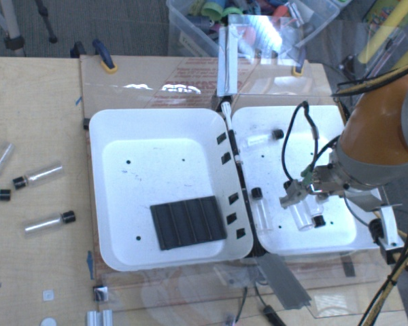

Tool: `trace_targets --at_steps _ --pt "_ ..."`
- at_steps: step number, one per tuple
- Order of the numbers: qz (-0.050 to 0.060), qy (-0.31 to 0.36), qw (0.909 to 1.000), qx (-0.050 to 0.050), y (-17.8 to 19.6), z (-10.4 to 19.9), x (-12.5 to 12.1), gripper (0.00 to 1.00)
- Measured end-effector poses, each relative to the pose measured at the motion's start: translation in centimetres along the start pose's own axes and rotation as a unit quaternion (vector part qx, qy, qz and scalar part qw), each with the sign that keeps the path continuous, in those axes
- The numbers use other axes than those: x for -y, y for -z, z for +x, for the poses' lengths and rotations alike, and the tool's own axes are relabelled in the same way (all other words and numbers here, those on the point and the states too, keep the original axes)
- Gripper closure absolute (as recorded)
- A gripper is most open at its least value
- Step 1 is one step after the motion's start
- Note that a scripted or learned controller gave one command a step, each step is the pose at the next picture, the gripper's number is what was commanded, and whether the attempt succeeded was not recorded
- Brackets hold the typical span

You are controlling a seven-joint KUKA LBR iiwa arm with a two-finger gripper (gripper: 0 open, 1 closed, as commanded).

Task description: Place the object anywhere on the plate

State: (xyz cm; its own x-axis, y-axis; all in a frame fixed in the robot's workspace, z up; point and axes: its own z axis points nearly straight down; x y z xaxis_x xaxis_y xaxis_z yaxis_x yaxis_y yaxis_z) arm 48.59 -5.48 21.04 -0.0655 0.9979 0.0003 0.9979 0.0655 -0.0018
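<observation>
Clearly task not done: dark ribbed plate [188,222] in left bin [109,134] bears nothing. Right bin [258,117] holds clear vials: one [260,208] near divider, one [265,138] near back wall, two [307,217] directly under gripper [300,197]. Gripper low over pair; cannot tell whether it grips anything. Left, by my judgement: secure vial, lift, carry across divider, set on plate.

The scene is evenly and brightly lit. Glare is seen on the clear sheet [164,87] behind the bins [109,131]. Shadows are soft; detail is slightly blurred.
</observation>
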Motion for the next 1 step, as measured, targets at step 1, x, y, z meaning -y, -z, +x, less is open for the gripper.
trace_targets --at_steps 1 --pt "-0.002 0.191 0.9815 0.001 -2.69 4.50 -8.22 1.00"
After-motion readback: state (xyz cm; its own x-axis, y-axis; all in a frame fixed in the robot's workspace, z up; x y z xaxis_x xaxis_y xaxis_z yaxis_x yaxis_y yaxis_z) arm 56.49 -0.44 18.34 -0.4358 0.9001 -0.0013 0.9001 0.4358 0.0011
